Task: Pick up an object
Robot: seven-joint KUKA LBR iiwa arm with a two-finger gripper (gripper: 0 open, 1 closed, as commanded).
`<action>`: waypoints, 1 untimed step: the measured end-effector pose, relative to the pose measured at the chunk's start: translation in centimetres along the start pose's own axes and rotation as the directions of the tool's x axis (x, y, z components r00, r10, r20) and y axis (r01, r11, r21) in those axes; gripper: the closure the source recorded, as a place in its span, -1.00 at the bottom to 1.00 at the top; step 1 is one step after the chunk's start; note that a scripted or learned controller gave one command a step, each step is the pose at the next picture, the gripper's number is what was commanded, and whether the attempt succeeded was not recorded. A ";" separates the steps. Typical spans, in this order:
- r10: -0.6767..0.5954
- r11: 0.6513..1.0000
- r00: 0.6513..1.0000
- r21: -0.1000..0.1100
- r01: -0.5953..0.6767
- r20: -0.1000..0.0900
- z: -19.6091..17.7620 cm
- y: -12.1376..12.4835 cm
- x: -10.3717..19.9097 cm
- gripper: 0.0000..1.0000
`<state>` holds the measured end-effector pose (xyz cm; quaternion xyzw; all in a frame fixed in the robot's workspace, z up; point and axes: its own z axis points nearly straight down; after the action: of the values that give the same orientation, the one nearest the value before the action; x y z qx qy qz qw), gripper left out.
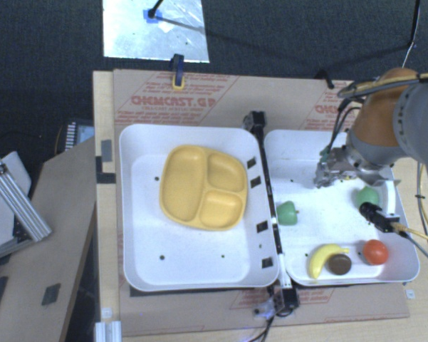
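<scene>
My gripper hangs over the upper middle of the right bin, with bare bin floor under it. A green pepper-like piece lies at that bin's left side, below and left of the gripper. A second green object sits at the right, partly behind the arm's cable fitting. Along the bin's front lie a yellow banana, a brown round piece touching it, and a red tomato-like ball. Nothing shows between the fingers.
The left bin holds a yellow three-compartment plate. A black divider strip runs between the bins. The arm's grey body and orange band cover the right bin's upper right corner. Cables trail along the right edge.
</scene>
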<state>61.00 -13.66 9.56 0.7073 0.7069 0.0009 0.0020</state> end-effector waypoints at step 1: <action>-0.004 1.000 1.000 -0.001 0.004 -0.001 -4.7 -0.4 0.5 1.00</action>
<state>60.63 -13.15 14.24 0.7057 0.7085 0.0016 0.0022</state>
